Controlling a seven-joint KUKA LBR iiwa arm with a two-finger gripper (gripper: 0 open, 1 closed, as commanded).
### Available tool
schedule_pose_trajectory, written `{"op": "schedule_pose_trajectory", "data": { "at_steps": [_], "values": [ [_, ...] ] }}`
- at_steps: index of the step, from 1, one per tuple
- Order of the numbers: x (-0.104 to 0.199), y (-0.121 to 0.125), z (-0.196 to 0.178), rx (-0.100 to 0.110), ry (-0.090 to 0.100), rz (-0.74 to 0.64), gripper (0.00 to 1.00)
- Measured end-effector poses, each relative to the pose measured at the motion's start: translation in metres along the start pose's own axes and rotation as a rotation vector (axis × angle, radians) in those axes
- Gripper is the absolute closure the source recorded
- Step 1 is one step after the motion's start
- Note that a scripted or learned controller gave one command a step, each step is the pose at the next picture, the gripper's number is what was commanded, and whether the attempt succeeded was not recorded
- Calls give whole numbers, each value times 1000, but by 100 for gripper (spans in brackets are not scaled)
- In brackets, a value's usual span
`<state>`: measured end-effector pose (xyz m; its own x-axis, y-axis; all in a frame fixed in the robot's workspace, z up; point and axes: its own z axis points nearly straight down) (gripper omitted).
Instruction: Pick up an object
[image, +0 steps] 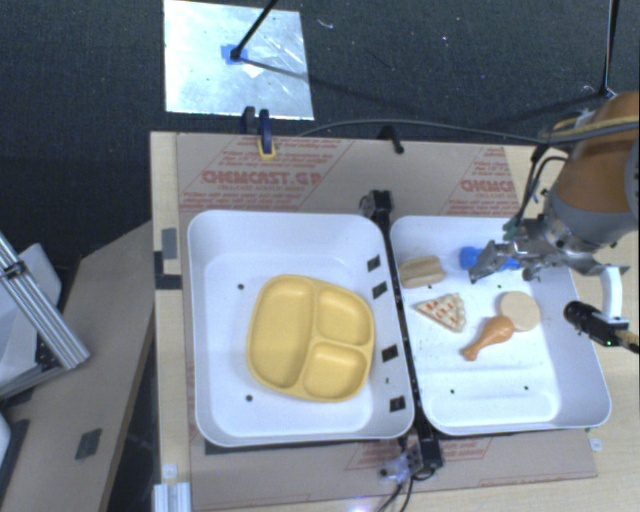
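Grey arm reaching from right, hand (492, 262) low over right bin (500, 400)

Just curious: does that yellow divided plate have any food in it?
Empty: all three compartments of the yellow divided plastic plate show bare yellow.

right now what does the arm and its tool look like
The arm enters from the right edge, a rounded body with a broad orange band over a grey wrist section. Below it sits the tool, a compact dark grey metal assembly with small angular parts. Thin black cables run along the arm's upper left side.
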<state>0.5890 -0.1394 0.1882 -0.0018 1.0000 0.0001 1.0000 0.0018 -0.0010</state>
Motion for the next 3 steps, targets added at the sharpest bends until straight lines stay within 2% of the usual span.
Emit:
{"op": "schedule_pose_trajectory", "data": {
  "at_steps": [1,2,3],
  "values": [
    [7,5,59,1,1,-3,0],
    [6,6,45,-3,-1,-1,100],
    [3,14,-2,-8,-1,-2,100]
  ]
}}
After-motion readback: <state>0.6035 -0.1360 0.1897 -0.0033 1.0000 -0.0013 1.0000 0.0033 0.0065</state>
